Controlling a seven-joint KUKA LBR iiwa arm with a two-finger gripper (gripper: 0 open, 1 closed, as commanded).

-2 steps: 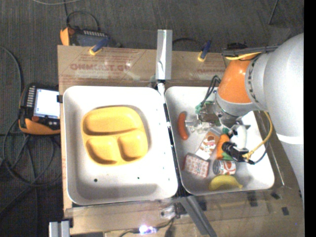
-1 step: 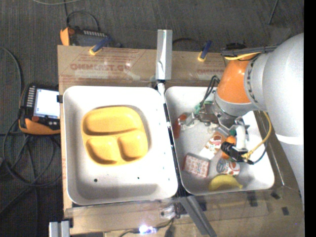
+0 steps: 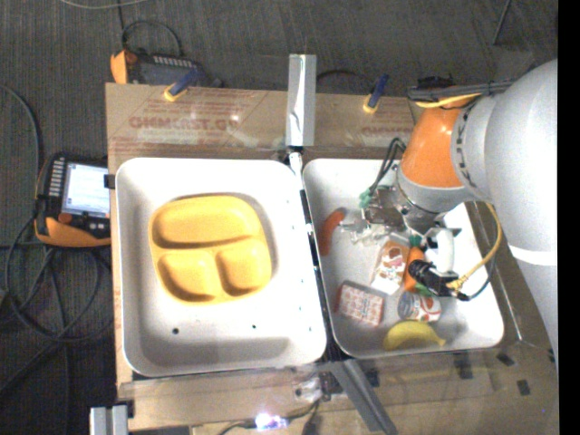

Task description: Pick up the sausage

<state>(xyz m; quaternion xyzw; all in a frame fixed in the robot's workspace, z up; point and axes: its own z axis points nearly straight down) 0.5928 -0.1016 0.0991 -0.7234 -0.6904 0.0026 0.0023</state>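
The sausage (image 3: pixel 330 230) is a small red-orange piece lying at a slant near the left wall of the right bin (image 3: pixel 480 333). My gripper (image 3: pixel 364 225) hangs low over that bin, just to the right of the sausage, close to it or touching its upper end. The grey arm with its orange band (image 3: pixel 433 149) comes in from the upper right and hides the bin's back right part.
The left bin (image 3: pixel 136 333) holds a yellow divided plate (image 3: pixel 213 246). In the right bin lie a red-and-white packet (image 3: pixel 361 304), a banana (image 3: pixel 412 336), a small can (image 3: pixel 420 308), a printed white pouch (image 3: pixel 391 265) and an orange piece (image 3: pixel 413 270).
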